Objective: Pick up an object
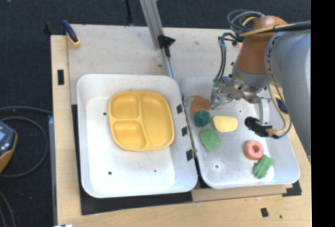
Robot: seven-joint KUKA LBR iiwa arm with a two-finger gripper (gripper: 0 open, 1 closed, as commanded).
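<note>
Near the right bin's (pixel 285 168) far left corner hung the gripper (pixel 226 94) — whether open or shut, I could not tell. The yellow block (pixel 225 124) lay just nearward of it — long axis across the bin, beside the teal ball (pixel 202 118).

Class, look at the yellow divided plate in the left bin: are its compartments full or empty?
Empty. The yellow divided plate shows bare yellow in all three compartments, and it lies flat in the left bin.

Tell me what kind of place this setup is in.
Probably a robotics lab: a wooden bench bears two white bins, one with a yellow divided tray, one with toy foods under a cabled arm.
</note>
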